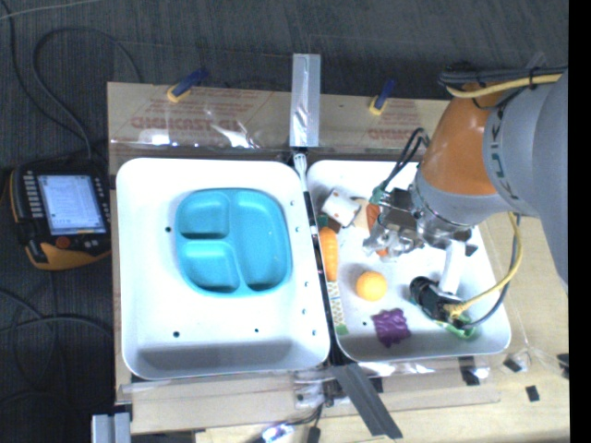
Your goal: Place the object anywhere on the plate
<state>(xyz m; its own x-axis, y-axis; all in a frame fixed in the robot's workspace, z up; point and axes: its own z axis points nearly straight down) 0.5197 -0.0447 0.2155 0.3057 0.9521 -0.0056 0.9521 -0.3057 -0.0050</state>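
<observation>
I see my end effector [386,243] low in the right bin [494,326], possibly touching its floor; its opening I cannot tell. Orange ball [371,286] lies just below; blue plate [231,240] sits centre-left.

Glossy blue plastic plate [233,242], smooth white plastic bins [138,340], matt dark carpet [55,81]

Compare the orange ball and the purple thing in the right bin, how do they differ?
The orange ball is round and smooth; the purple thing is lumpy and irregular. The ball lies nearer the bin's middle, while the purple thing sits lower, near the front wall. Both rest loose on the floor of the right bin, apart from each other.
</observation>
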